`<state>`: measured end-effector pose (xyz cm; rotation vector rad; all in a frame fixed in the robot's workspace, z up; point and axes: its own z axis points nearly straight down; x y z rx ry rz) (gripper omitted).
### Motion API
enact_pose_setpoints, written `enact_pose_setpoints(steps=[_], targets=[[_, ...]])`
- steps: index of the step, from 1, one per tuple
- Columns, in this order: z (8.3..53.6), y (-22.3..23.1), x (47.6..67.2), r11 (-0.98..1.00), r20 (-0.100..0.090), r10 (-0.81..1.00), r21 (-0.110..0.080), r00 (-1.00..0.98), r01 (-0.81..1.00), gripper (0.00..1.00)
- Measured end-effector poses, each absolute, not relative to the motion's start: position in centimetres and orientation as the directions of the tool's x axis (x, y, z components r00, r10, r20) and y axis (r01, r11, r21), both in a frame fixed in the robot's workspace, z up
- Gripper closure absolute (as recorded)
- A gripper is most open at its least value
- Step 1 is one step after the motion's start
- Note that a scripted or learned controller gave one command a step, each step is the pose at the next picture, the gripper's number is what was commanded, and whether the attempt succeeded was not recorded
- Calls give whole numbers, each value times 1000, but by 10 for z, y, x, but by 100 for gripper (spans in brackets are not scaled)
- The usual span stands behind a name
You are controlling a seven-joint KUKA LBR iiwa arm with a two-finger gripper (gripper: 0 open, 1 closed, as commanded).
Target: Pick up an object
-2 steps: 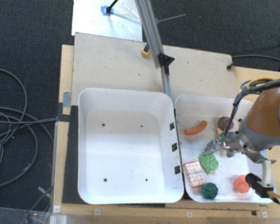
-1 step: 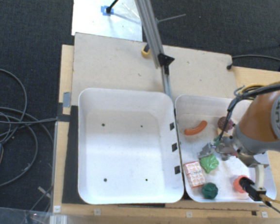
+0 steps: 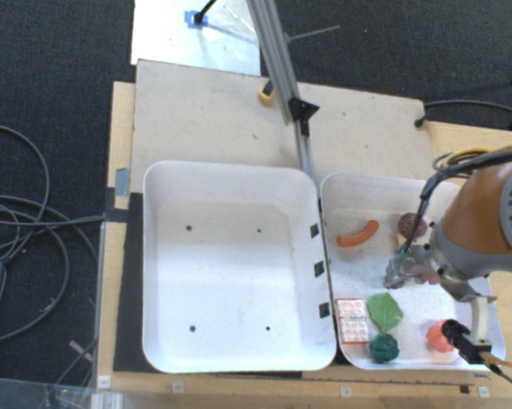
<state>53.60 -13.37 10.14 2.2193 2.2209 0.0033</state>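
Note:
My gripper (image 3: pixel 398 276) hangs low over the middle of the right bin (image 3: pixel 357 192), below the arm's orange band. An orange sausage-shaped object (image 3: pixel 358 234) lies up and to its left. A dark maroon round object (image 3: pixel 411 225) sits just above it, partly hidden by the arm. A light green leaf-shaped object (image 3: pixel 385 310) lies right below the gripper. A dark green lump (image 3: pixel 384 348) and a small red-and-white patterned box (image 3: pixel 352 321) lie near the bin's front edge. A red-orange object (image 3: pixel 441 336) sits at the front right.
The left bin (image 3: pixel 224 268) stands beside the right one, sharing a middle wall with black clips. A grey metal pole (image 3: pixel 278 59) slants across the board behind the bins. Cables and a tablet lie on the floor at the left.

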Motion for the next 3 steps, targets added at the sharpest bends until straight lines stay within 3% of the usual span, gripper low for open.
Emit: enact_pose_setpoints(steps=[2, 3], targets=[[204, -136, 530, 5, -2, 1000, 8, -5, 1000, 100], [201, -89, 542, 10, 2, 1000, 3, -10, 1000, 100]])
